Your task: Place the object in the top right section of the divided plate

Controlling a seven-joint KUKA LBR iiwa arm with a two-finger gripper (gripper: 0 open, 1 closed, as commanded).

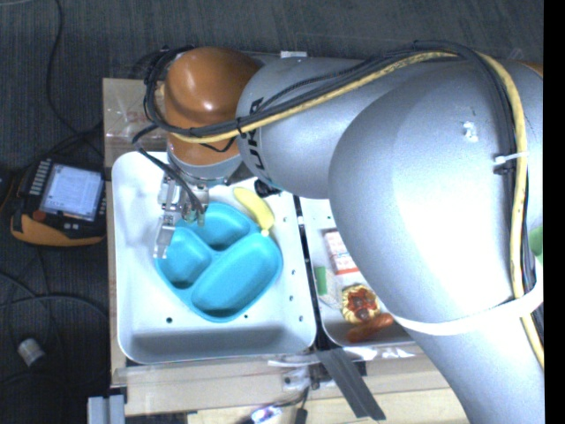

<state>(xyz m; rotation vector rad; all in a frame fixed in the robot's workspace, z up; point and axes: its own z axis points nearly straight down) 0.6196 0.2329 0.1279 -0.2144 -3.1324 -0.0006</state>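
Beside the blue divided plate (221, 268), a banana (254, 208) lies diagonally, upper-left to lower-right

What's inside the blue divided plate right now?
The blue divided plate shows bare blue in its two sections nearer the camera. The gripper hangs over its far left part, covering the surface there. A banana lies beside its far rim, in the white bin.

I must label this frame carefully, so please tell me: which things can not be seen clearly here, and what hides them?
- Claw over the blue plastic divided plate: too small to tell whether open or holding anything.
- Yellow banana-shaped object: upper end hidden by the grey arm.
- Right white bin: mostly covered by the arm; the printed packets inside are partly hidden, labels unreadable.
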